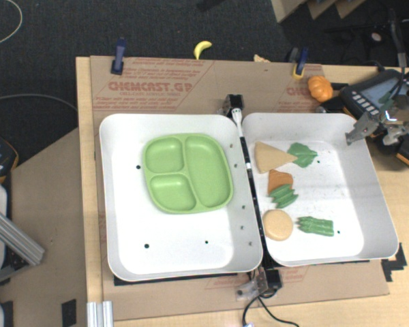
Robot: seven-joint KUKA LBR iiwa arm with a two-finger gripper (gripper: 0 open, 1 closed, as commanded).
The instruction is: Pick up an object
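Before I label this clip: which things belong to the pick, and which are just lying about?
For the pick: tan wedge, orange piece, round cookie, green pieces, pincer.
Lying about: green divided plate, blue clamps, yellow banana.

I am counting two white bins [123,182] on my worktop. Left of the centre seam: one green divided plate [188,173]. Right of it: three green leafy pieces [303,154], one cheese wedge [271,157], one orange piece [279,179], one round cookie [279,225].

Reaching in low from the right edge: grey arm [378,97], wrist angled down and leftward, gripper [358,133] at the end, hanging by the upper right. Finger state too small to tell.
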